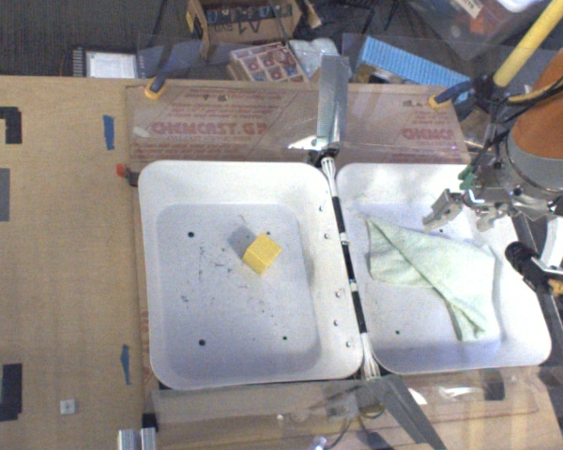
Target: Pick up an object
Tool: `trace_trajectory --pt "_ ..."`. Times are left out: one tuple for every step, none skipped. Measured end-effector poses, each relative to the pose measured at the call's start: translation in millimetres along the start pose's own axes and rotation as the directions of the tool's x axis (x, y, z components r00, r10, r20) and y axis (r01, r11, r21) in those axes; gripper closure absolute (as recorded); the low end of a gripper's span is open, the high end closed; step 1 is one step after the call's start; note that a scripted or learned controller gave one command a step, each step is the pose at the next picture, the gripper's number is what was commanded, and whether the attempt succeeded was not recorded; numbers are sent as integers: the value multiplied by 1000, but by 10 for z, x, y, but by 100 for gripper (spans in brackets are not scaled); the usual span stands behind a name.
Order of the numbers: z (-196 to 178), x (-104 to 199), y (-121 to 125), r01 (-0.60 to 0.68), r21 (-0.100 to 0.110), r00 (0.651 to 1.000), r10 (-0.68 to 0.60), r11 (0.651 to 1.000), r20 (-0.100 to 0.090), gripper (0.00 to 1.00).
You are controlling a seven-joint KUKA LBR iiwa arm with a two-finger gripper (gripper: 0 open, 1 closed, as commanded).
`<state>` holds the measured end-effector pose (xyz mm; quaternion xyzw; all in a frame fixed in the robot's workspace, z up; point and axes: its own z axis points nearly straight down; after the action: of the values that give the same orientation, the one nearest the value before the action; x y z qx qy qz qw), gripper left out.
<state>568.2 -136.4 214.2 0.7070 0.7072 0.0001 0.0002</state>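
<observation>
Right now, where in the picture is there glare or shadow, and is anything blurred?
Camera view: glare on the clear sheet behind the bins; the yellow block throws a short shadow to its upper left; the gripper looks slightly soft, the pale green cloth fairly sharp.

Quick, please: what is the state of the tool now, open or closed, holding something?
Tool: open, holding nothing, above the pale green cloth.

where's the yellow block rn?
The yellow block sits near the middle of the left bin in the camera view, alone on the bin floor, well apart from the pale green cloth in the right bin.
</observation>
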Motion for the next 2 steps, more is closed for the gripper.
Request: trace_trajectory --pt "296 1197 -617 -68 2 998 68 998 -1 0" --pt "-369 1169 -747 -269 -1 963 269 963 0 0"
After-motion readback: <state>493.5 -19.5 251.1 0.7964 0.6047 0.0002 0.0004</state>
